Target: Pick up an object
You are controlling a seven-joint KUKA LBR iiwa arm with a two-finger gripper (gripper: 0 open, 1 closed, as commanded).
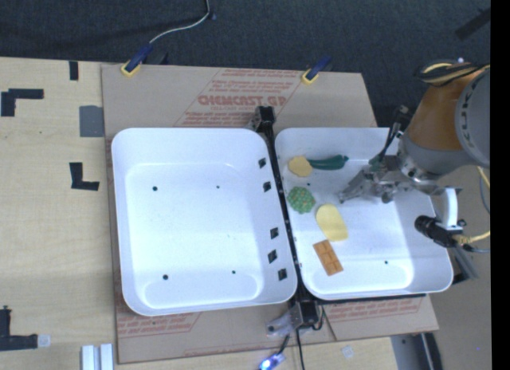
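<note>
The right bin (pixel 414 281) holds several small objects. A small yellow piece (pixel 300 167) lies near its back left, with a dark green oblong item (pixel 328 163) just to its right. Below them sit a round green object (pixel 300 198), a yellow oblong object (pixel 331 222) and an orange-brown block (pixel 327 257). My gripper (pixel 347 194) hangs low over the middle of this bin, pointing left. It is right of the round green object and just above-right of the yellow oblong. Nothing visible sits in its grasp.
The left bin (pixel 131 225) stands beside the right one, joined by a black divider (pixel 275 201). Both rest on a cardboard sheet (pixel 239 97) held by clamps. The arm's orange band (pixel 438 117) and a black fitting (pixel 438 229) sit over the right bin's right edge.
</note>
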